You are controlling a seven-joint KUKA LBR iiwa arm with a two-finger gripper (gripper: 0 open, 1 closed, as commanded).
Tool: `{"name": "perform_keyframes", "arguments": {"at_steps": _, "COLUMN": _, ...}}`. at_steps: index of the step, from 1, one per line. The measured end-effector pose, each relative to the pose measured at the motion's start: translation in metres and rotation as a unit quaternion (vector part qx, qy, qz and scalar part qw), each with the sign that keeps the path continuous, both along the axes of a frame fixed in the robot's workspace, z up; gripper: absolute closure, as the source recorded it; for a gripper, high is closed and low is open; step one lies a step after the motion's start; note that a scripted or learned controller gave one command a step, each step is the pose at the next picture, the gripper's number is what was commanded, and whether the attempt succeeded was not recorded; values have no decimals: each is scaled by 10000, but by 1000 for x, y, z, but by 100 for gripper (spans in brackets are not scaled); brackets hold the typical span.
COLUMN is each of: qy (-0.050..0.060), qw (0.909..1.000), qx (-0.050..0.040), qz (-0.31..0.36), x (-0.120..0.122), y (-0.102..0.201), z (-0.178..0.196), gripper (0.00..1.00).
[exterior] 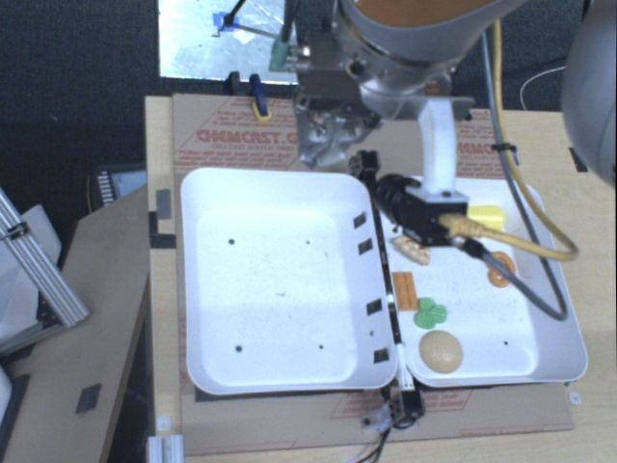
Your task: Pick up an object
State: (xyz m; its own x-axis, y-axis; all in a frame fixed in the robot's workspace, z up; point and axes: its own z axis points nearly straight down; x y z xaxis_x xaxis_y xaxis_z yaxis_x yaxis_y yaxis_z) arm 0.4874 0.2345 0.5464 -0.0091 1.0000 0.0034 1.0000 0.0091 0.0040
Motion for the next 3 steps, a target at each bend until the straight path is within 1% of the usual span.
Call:
{"name": "perform_keyframes", "arguments": {"at_steps": 1, "qy": 4, "qw": 10000, "qx": -2, "qz": 5, "x": 0, "y": 0, "z": 0, "gripper": 0}}
{"name": "perform_keyframes", "arguments": {"at_steps": 2, "qy": -7, "qw": 10000, "qx": 7, "qz": 23, "x": 0, "y": 0, "z": 11, "gripper": 100}}
{"name": "perform_keyframes", "arguments": {"at_steps": 3, "qy": 19, "qw": 10000, "qx": -23, "qz": -48, "x": 35, "y": -1, "z": -13, "gripper": 100}}
